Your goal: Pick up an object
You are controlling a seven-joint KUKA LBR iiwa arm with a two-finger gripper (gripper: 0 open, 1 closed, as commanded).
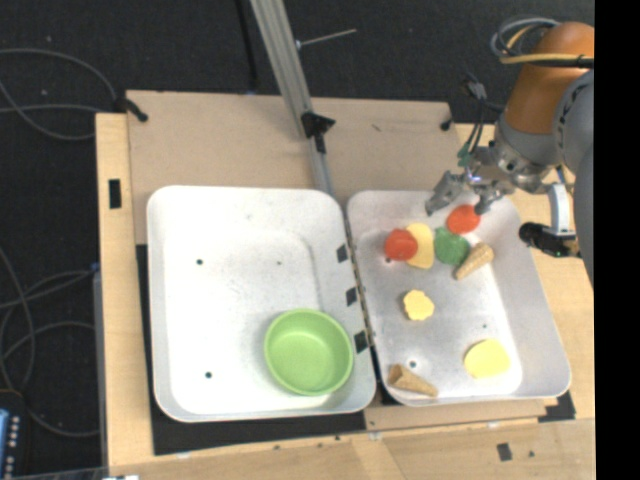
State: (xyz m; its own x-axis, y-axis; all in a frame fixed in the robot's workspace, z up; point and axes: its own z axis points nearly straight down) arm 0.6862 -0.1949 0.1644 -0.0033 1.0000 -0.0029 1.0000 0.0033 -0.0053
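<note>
Right bin: gripper seemingly over orange piece; toys crowd beside.

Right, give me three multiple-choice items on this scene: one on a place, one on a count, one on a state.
1. Where is the green bowl?
A. left bin
B. right bin
C. on the bench outside the bins

2. How many yellow pieces lie in the right bin?
A. one
B. three
C. five

3. How does the end effector stand?
A. low over the right bin's far end, above the orange-red piece
B. resting in the green bowl
C. over the left bin's far corner

Key: 1 A, the bowl sits near the front of the left bin. 2 B, one beside the red ball, one mid-bin, one near the front. 3 A, it hangs just above the orange-red piece.
</note>
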